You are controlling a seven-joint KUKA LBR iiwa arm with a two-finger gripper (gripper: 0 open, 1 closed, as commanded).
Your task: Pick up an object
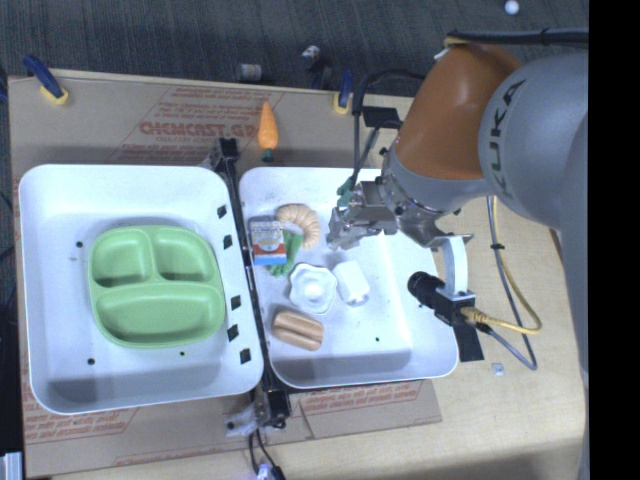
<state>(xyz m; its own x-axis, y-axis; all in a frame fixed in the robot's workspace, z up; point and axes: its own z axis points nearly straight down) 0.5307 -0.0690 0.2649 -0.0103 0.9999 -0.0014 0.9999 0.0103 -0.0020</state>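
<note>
Croissant (299, 222) lies just to the camera-left of the pincer (347, 226), its curved length running roughly across the approach; pincer spread cannot be determined.

Bench (520, 408): light wood top, printed cardboard sheet (150, 118) laid over it. Two shallow white bins side by side on the cardboard, left bin (50, 298), right bin (400, 353). Orange carrot-shaped toy (267, 126) on the cardboard just behind them.
</note>
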